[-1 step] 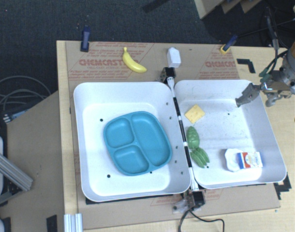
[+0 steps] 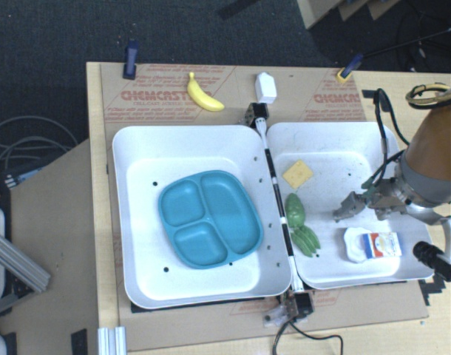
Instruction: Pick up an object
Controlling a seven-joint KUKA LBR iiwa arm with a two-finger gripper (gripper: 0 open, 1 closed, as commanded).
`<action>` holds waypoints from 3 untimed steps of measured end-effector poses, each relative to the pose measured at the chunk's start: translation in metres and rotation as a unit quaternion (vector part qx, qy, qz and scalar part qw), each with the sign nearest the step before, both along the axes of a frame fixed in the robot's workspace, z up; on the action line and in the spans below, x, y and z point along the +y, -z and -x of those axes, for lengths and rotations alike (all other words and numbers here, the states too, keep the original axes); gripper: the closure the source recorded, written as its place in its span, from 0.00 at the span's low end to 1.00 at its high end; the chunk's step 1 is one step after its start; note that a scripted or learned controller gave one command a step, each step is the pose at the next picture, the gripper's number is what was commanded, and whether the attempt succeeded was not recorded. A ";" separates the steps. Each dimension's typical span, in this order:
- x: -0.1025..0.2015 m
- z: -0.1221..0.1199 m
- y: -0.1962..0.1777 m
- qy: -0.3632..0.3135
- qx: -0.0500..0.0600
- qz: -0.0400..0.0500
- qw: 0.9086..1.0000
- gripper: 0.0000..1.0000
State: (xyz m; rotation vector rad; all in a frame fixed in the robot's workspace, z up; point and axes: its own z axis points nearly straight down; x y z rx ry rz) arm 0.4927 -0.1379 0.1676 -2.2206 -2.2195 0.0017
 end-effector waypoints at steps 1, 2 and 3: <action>0.034 -0.041 0.059 0.002 -0.004 0.003 1.000 0.00; -0.014 0.014 0.083 0.001 0.000 0.000 1.000 0.00; -0.034 -0.051 -0.030 -0.001 -0.003 0.001 1.000 0.00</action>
